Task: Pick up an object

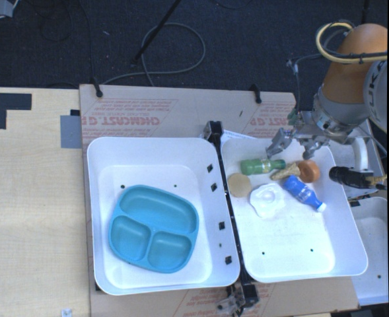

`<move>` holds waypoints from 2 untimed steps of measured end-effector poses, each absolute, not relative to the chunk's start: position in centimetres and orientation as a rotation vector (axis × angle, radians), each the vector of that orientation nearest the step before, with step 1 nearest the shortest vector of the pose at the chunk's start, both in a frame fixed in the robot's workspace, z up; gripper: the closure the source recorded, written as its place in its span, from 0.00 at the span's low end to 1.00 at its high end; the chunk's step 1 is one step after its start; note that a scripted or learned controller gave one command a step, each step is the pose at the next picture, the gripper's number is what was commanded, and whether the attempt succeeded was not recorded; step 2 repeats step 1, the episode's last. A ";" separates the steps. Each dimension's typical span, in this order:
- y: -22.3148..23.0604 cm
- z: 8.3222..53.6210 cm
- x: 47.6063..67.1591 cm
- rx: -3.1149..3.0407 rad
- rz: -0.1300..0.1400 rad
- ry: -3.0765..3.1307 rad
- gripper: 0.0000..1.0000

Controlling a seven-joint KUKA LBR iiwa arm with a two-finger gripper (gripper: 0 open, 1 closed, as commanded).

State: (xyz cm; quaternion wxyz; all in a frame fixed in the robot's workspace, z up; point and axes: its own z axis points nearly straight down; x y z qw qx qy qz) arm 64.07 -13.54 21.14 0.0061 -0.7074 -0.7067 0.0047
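Just below the spread, empty pincer (pixel 293 145) in the right bin (pixel 343 243), the green bottle (pixel 261 166) looks light, stiff and slick (best gripped across its middle), as does the smaller blue bottle (pixel 302 192), while the small orange ball (pixel 308 171) would likely roll.

We see the arm (pixel 353 65) as a rounded grey body with a broad orange band above the wrist, smooth and slightly glossy. A yellow cable (pixel 333 35) loops in a ring just above the orange band, well above the claw. Below the band, the wrist narrows into a grey collar with darker metal fittings. Beneath that collar sits the claw (pixel 293 147), made of pale grey metal, with two slim fingers (pixel 278 144) that look angular and jointed. A thin dark wire (pixel 294 78) runs up on the claw's left.
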 end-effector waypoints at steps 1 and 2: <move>-13.6 22.0 64.3 -2.221 0.001 -2.222 0.00; -13.6 22.0 64.3 -2.221 0.001 -2.222 0.00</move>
